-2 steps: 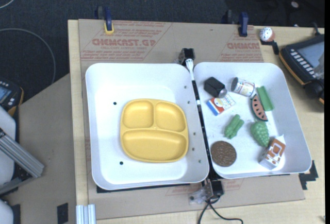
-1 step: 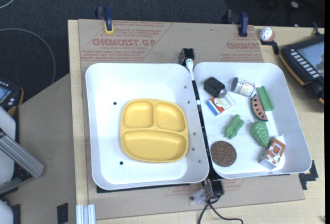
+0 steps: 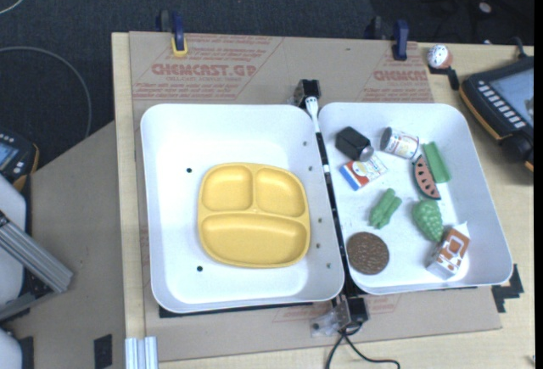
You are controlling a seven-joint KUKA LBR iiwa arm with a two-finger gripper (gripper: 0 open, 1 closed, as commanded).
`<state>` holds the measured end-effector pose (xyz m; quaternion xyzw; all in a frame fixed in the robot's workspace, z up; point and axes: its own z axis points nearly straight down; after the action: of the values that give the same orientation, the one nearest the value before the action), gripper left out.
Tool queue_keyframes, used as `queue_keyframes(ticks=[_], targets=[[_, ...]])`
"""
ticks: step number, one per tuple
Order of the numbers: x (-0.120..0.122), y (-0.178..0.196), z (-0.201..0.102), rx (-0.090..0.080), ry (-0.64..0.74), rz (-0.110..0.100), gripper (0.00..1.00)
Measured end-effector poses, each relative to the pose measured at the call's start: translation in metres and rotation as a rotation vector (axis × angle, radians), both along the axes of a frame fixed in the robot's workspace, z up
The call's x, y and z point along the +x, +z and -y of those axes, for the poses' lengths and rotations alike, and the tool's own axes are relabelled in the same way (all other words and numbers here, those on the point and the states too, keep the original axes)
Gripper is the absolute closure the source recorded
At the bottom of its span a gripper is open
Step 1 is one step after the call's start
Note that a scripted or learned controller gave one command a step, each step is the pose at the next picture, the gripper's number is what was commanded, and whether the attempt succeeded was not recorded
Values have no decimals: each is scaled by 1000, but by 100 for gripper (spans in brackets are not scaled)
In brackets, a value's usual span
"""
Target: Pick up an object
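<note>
- On the counter [image 3: 254,62], a flat brown board printed with red lettering, two shallow white bins with rounded corners sit side by side, touching along a middle seam.
- Left bin [image 3: 170,189]: smooth white plastic, holding one yellow tray [image 3: 253,215], glossy, rounded-square, divided into three compartments, lying flat near the bin's centre.
- Right bin [image 3: 484,215]: eight small things, any of which could be picked.
  - One black block [image 3: 352,141] near the far-left corner.
  - One small metal can [image 3: 399,142] on its side, just beside the block.
  - One flat white packet [image 3: 363,171] with red and blue print, just nearside of the block.
  - One watermelon slice [image 3: 422,178], curved, red with a dark rim.
  - Three green toy vegetables: a long one [image 3: 436,162] by the right wall, a knobbly one [image 3: 384,208] mid-bin, a bumpy one [image 3: 428,218] beside it.
  - One round brown disc [image 3: 367,252], rough-textured, at the near-left corner.
  - One small carton [image 3: 450,250], white and orange, at the near-right corner.
- Two blue clamps [image 3: 176,28] grip the counter's far edge.
- A handheld pendant [image 3: 506,100] lies off the counter's right edge.
- Nothing here lets me judge the gripper's state; I cannot tell.
</note>
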<state>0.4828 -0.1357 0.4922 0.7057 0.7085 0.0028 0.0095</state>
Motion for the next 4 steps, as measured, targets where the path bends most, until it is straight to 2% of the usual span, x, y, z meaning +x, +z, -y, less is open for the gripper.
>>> queue_keyframes(ticks=[3,4], targets=[[2,32,0,-7,2,13,100],[34,43,-130,12,12,-13,100]])
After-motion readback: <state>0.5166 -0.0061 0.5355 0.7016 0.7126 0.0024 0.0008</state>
